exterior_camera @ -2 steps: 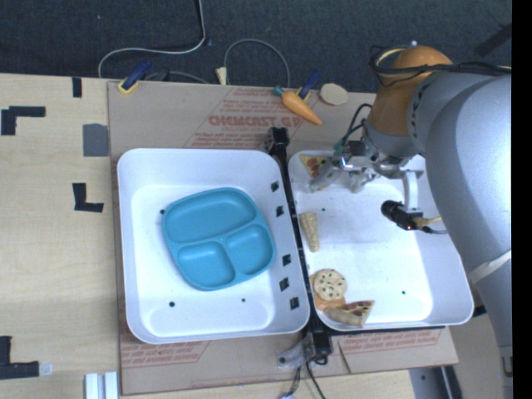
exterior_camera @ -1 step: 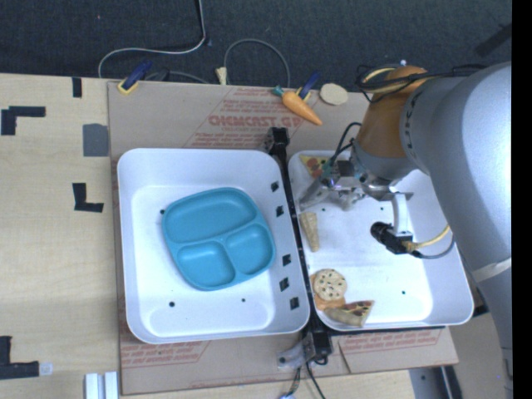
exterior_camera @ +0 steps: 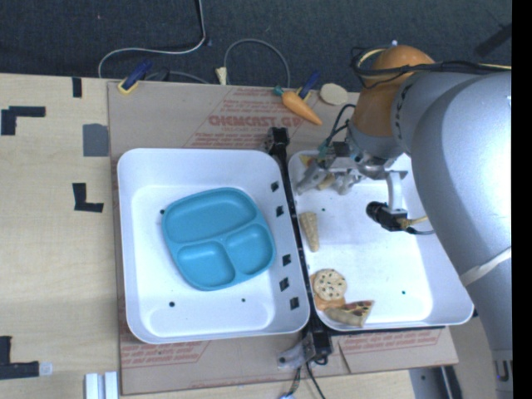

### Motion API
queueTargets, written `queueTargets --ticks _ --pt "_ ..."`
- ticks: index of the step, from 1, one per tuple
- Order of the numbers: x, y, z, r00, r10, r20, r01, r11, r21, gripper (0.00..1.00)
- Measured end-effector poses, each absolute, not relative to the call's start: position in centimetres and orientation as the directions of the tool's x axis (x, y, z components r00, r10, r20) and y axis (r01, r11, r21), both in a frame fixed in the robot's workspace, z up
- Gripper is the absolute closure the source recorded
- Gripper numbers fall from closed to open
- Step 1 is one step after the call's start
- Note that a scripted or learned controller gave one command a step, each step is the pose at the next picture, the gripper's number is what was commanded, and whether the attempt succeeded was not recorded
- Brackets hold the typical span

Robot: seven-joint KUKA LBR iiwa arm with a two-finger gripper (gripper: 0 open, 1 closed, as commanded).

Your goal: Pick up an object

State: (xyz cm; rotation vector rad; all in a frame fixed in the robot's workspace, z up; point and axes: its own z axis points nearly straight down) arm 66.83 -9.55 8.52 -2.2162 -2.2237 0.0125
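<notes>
A fixed camera looked down at a slant on a tabletop (exterior_camera: 50, 223) carrying two shallow white bins side by side on a sheet of brown cardboard (exterior_camera: 241, 115).

The left bin (exterior_camera: 133, 173) held a blue divided plate (exterior_camera: 218, 237), lying flat near its middle. The right bin (exterior_camera: 416, 302) held the small things on offer for picking: a pale cone-shaped piece (exterior_camera: 309, 229) lying close to the bin's left wall, a round chocolate-chip cookie (exterior_camera: 329, 285) nearer the camera, and a tan wedge (exterior_camera: 349, 312), perhaps toast or pizza, touching the cookie's near side. A toy carrot (exterior_camera: 299, 106) lay outside the bins on the cardboard at the far side, with a small pale object (exterior_camera: 333, 94) just beside it.

The grey arm (exterior_camera: 465, 156), with its orange band (exterior_camera: 386, 90), reached in from the right and bent down over the far left corner of the right bin. Its gripper (exterior_camera: 320, 171) sat low there, near the bin's far wall. Whether the jaws were spread or pressed together could not be told; they were too small and cluttered by cables to read.

Judging from this, the task was not yet done. Every object lay resting on a surface, none lifted, and nothing could be seen between the jaws. The cone-shaped piece lay closest to the gripper, a little nearer the camera. A descent, a closing and a lift all appeared to remain.
</notes>
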Motion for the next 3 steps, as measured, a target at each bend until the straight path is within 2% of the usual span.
queueTargets --ticks 1,2,3 --pt "66.9 -12.9 8.6 -0.001 1.0 -0.001 1.0 0.001 0.003 0.0" --pt "61.5 -9.7 8.7 -0.001 1.0 -0.004 1.0 0.001 0.005 0.0" --pt "66.8 -9.8 8.5 -0.004 1.0 -0.002 1.0 0.004 0.002 0.0"
